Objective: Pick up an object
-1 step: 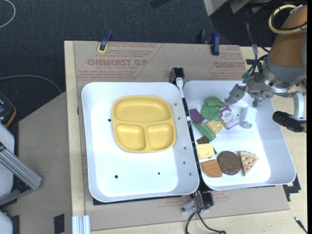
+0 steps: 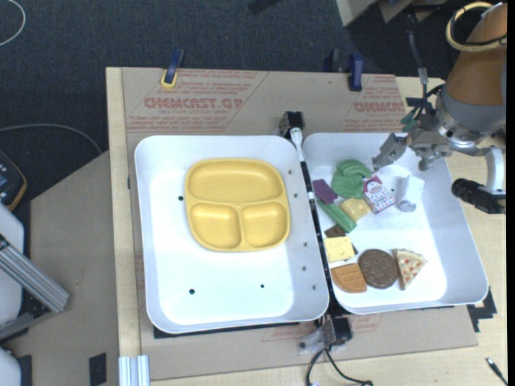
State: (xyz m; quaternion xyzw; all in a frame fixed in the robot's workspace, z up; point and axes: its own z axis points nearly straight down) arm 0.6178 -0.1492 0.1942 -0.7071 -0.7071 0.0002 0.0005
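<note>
White right bin (image 2: 451, 240) holds a cluster of toy foods along its left half: green leafy piece (image 2: 352, 177), small pink-and-white carton (image 2: 377, 194), purple piece (image 2: 323, 190), pale yellow piece (image 2: 355, 209), yellow cheese slice (image 2: 339, 249), tan cracker (image 2: 348, 277), brown round patty (image 2: 378, 268), pizza slice (image 2: 409, 267). Gripper (image 2: 400, 157) hangs at the bin's far side, fingers spread apart, nothing between them. Carton lies just near-left of the fingertips; green piece is left of them. Left bin (image 2: 161, 240) carries a yellow divided tray (image 2: 237, 203).
</note>
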